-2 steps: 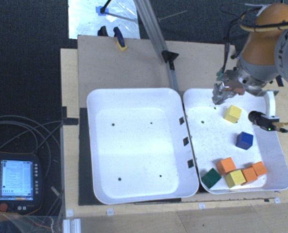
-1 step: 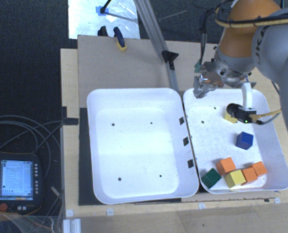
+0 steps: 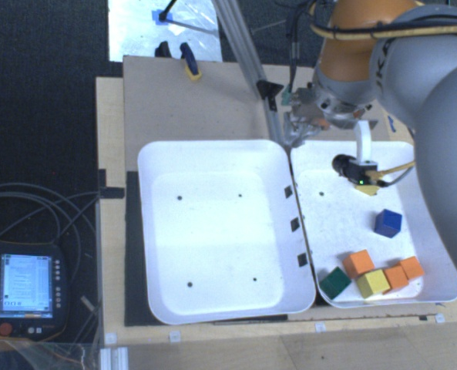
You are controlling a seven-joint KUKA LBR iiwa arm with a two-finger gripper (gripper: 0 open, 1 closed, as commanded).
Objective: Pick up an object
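Plainly, the blocks lay in the right bin (image 3: 432, 230), all toward its near end. A blue cube (image 3: 388, 223) sat alone, nearer the bin's middle and apart from the rest. Close to the near rim the others were packed in a cluster. A dark green block (image 3: 335, 282) sat on the left, turned at an angle, with an orange block (image 3: 358, 263) just behind it. A yellow block (image 3: 373, 283) touched that orange one, a second orange block (image 3: 395, 276) lay beside the yellow, and a third orange block (image 3: 411, 267) sat at the right end, near the bin's wall. All were small, flat-faced and plain in colour.

My arm (image 3: 428, 75) reached over the far end of that bin, and my jaws hung near the far corner where the two bins meet, well apart from every block. The view was blurred there, so I could not tell whether my jaws were open or shut, or whether they had hold of anything. The left bin (image 3: 213, 230) stood just beside the right one on the table (image 3: 182, 99).
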